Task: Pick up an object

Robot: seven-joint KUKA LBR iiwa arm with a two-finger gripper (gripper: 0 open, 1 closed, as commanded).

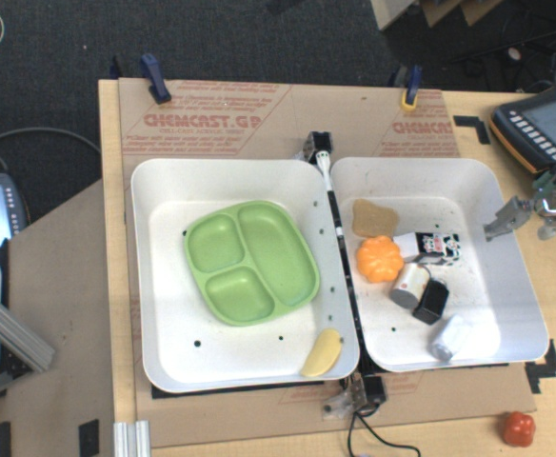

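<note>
Grey two-finger gripper [508, 219] at right white bin [506, 255] 3 o'clock rim; finger spread: cannot tell. You target round orange pumpkin-shaped toy [380, 259], 9 o'clock; descend centred, clear of neighbours.

You see the gripper [526, 213] cut off by the right edge at the right bin's [516, 293] rim, so only a grey piece of it shows and you cannot tell how it is set. The black block [431, 301] lies over part of the grey cylinder [408, 285], and the pale object [448, 337] near the bin's front corner blends into the white floor, too faint for you to identify.
</note>
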